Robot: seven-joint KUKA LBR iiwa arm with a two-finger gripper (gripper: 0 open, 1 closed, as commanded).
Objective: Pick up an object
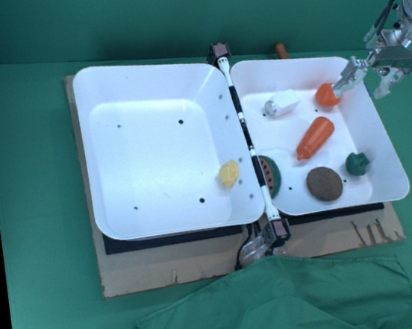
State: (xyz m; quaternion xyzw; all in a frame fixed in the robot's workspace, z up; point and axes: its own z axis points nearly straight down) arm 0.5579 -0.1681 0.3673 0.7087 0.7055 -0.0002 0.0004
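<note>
1. A green cloth covers the bench, where two shallow white plastic bins sit side by side; the right bin [384, 145] holds most of the objects.
2. The two-finger metal gripper [364, 76] hangs over that bin's far right corner, fingers spread apart and holding nothing.
3. A small rounded orange-red toy [325, 95] lies near the far right corner, touching the nearer fingertip, just towards the bins' shared wall.
4. The gripper would probably need to shift towards that wall to straddle it.
</note>
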